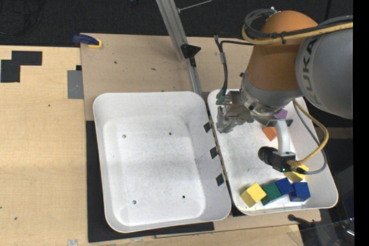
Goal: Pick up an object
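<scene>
Picking target first: small orange block (269, 133) lies alone on the floor of the right-hand shallow white bin (323, 196), just beside a small purple piece (281, 114) that the arm half hides. Yellow cube (252, 195), green block (271, 191) and blue blocks (293, 189) sit packed together against the near rim.

Gripper (226, 119) is over the bin's far-left corner, close to the rim shared with the left white bin (115, 106). Can't tell if it's released or clenched; nothing visibly held.

My call:
- Go for the orange block, since it has free sides.
- Centre over it before descending.
- Skip the packed row, where neighbours and the rim would crowd the approach.
- Move via the open mid-floor, away from the black clips (213, 152) on the shared rim.
</scene>
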### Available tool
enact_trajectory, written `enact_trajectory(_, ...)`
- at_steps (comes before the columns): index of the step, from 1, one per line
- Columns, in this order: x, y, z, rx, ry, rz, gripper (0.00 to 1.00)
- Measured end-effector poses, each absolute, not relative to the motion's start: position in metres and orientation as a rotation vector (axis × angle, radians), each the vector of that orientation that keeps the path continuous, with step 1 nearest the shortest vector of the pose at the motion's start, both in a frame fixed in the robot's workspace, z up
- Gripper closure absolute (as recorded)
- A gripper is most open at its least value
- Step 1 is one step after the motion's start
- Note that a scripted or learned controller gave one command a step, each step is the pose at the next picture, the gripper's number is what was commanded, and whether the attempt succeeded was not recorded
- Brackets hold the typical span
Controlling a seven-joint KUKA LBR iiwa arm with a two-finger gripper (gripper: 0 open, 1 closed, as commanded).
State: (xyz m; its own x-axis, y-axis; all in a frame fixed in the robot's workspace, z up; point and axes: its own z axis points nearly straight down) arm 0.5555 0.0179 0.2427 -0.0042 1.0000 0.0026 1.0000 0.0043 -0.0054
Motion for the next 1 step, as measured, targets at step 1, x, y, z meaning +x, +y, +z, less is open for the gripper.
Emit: enact_trajectory(1, 0.5423, 0.0632, 0.2312, -2.213, -2.222, 0.005, 1.0)
